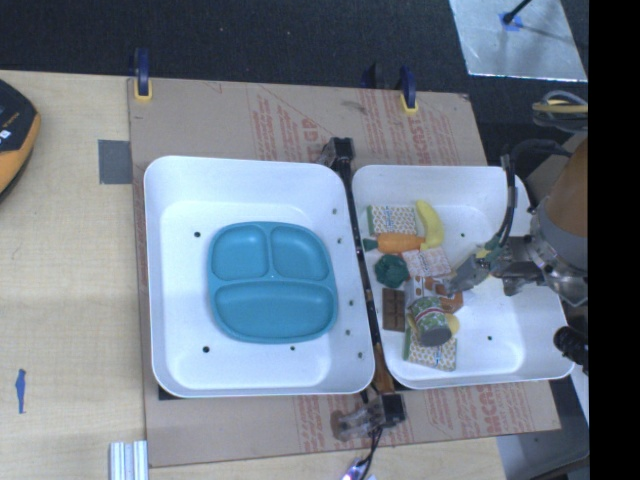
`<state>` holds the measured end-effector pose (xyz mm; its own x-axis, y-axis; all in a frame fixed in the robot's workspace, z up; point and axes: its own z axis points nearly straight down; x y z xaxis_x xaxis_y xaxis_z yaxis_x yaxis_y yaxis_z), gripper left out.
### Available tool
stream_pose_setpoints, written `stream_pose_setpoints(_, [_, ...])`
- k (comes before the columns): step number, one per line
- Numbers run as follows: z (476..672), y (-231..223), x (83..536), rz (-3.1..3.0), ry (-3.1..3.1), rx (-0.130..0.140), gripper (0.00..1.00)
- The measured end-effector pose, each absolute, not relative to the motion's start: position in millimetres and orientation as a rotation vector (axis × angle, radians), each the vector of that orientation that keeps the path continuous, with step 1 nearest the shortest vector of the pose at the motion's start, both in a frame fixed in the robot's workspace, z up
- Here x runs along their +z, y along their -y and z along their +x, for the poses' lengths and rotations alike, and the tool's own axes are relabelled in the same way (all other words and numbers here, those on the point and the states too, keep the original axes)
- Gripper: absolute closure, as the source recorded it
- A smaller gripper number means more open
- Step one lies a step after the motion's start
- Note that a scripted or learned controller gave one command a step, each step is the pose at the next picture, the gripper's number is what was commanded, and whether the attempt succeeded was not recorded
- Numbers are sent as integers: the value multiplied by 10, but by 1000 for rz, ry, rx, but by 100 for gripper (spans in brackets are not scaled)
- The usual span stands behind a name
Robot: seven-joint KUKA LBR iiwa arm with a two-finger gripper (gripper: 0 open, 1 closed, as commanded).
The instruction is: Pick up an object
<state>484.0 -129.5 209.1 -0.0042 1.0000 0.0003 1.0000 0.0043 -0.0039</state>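
Note:
The right bin (500,353) holds a cluster of small items along its left side. A yellow banana (430,222) lies at the top, with an orange carrot (398,241) and a green lump (392,269) below it. Lower down lie a brown bar (393,311), a round cup (432,324) and several flat packets (432,264). My gripper (467,273) reaches in from the right, low over the bin, its tip just right of the packets and above the cup. Nothing shows in its grasp.
The left bin (170,358) holds a blue divided plate (272,281). A clamp bar (362,288) runs between the two bins. The arm's body (560,228) hangs over the right bin's right wall. A yellow and black device (12,133) sits at the far left.

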Motion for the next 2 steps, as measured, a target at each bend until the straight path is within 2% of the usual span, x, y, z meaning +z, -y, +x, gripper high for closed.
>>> stream_pose_setpoints(1, [5251,1055,1113,-2228,2239,-13,0])
stream_pose_setpoints(2, [5933,975,950,-2220,2232,-2,0])
